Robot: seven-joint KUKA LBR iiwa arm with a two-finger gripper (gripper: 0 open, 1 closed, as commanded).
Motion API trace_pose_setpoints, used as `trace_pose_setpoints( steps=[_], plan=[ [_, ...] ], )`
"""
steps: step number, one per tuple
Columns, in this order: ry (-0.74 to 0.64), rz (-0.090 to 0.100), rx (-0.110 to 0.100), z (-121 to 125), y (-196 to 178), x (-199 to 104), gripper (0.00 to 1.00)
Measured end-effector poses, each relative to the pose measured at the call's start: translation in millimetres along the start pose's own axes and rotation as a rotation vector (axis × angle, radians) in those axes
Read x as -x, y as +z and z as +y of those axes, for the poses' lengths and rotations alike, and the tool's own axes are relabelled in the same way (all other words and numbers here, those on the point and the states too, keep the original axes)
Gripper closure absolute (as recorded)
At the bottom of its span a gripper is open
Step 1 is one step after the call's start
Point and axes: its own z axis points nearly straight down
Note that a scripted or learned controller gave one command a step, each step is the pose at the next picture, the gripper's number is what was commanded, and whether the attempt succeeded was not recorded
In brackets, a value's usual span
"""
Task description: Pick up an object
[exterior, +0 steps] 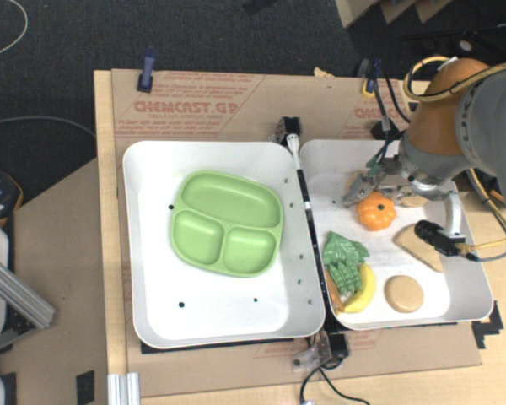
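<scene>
In the camera view, the arm reaches in from the right and ends above the right bin (481, 298). The gripper (373, 184) hangs at the far part of this bin, just beside and above a small orange pumpkin (377, 213). Nothing is seen inside the claw. The wrist covers it from this angle, so I cannot tell if the claw is apart or together.

The pumpkin is the nearest thing to the gripper, so I judge it is the object to pick. It sits near the middle of the right bin, apart from the other things. It looks like a small plastic toy: probably light, rather stiff and not fragile. Its skin seems smooth and its form is round, so it may slip or roll away if the claw closes off-centre. I think the best hold is across its widest part, straight from above, with the claw low around the body and not on the top.

Nearer to the front of the same bin lie a green leafy toy (344, 256), a banana (364, 292) touching it, a round tan biscuit (403, 294) and a tan wedge (415, 248).

The left bin (148, 251) holds a green divided plate (226, 224), well apart from the gripper.
</scene>
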Motion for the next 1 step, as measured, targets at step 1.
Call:
trace_pose_setpoints(
  steps=[1],
  plan=[
    [0.004, -0.002, 0.003, -0.6, -14.1, 2.8, 1.0]
  ],
)
